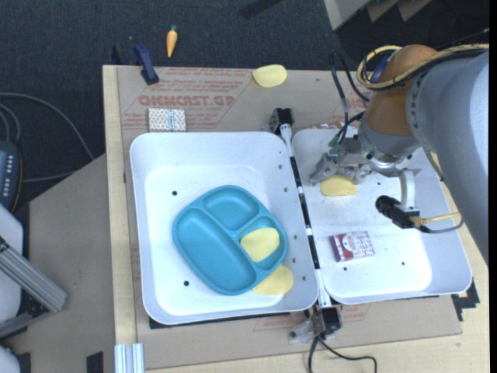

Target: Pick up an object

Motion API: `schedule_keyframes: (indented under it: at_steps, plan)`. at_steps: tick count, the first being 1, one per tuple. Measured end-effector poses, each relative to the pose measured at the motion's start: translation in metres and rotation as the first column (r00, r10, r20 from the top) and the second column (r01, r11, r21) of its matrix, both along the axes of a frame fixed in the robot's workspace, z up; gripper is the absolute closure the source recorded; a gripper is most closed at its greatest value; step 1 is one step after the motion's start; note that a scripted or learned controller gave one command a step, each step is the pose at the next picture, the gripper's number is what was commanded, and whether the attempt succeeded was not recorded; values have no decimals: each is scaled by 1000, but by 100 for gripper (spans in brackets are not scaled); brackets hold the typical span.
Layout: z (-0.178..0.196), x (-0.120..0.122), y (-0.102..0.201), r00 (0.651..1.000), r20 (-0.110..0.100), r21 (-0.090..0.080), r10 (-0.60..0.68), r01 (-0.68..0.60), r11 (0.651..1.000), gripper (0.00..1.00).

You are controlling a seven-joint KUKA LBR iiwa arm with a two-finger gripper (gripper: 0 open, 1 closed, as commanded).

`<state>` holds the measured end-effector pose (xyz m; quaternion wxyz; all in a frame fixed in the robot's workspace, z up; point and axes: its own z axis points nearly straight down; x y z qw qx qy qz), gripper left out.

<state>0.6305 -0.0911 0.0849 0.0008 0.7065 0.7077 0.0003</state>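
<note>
Bench [194,92]: two white bins [155,208], yellow piece [269,75]

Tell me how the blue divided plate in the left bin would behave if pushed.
The blue divided plate looks rigid and flat-bottomed, so it would probably slide, not tip. The yellow piece lying in its compartment may shift. Another yellow piece at its edge could get nudged.

Toy carrot [172,41] beyond the bench [210,92]

Yellow object [338,186]: pale, rounded, flattish; lies in the right bin [435,274], near its upper left part, directly below the gripper [335,165]. Red and white packet [351,246]: small, rectangular, lies flat near the middle of the same bin, well apart from the yellow object.
</note>
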Motion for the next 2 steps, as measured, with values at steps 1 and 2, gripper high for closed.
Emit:
schedule_keyframes:
  at_steps: [1,2]
  plan:
    - [12,2,0,1000,7,-3,1,-1,1000,100]
    - [12,2,0,1000,6,-3,1,-1,1000,0]
